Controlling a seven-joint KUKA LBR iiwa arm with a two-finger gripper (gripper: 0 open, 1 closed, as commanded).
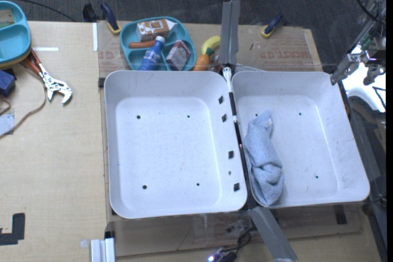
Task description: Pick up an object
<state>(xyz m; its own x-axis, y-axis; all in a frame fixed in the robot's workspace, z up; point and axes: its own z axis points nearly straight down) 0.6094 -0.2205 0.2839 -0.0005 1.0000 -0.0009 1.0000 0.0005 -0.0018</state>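
A crumpled grey cloth (264, 156) lies in the right bin (344, 132), pressed against that bin's nine o'clock wall and running down toward its six o'clock corner. The remaining floor of that bin, from twelve through three to five o'clock, is bare. The left bin (123, 150) touches it along the shared centre edge. Part of the arm's hardware (362, 58) shows beyond the right bin's two o'clock corner; whether the end effector is open or closed cannot be told. A teal tray (132, 49) of small items sits on the worktop (55, 162) at twelve o'clock of the left bin.
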